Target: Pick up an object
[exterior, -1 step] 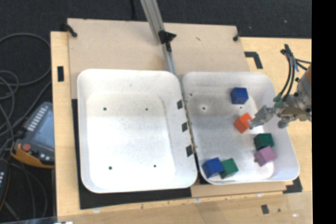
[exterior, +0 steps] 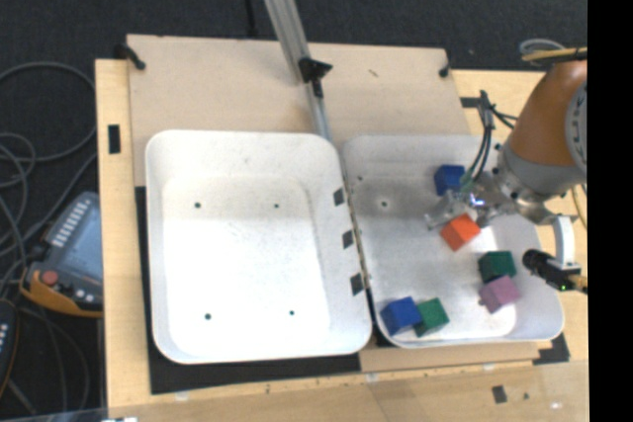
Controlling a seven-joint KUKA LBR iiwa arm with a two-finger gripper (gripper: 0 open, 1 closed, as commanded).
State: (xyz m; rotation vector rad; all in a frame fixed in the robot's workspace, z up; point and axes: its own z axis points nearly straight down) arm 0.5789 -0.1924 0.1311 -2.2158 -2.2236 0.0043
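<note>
Gripper [exterior: 457,215] low in right bin [exterior: 396,168], over orange block [exterior: 460,233] — apparently its target; finger state: cannot tell.

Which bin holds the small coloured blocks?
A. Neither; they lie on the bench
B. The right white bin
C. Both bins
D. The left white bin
B: the orange block, blue blocks and green blocks all lie inside the right shallow white bin.
</note>
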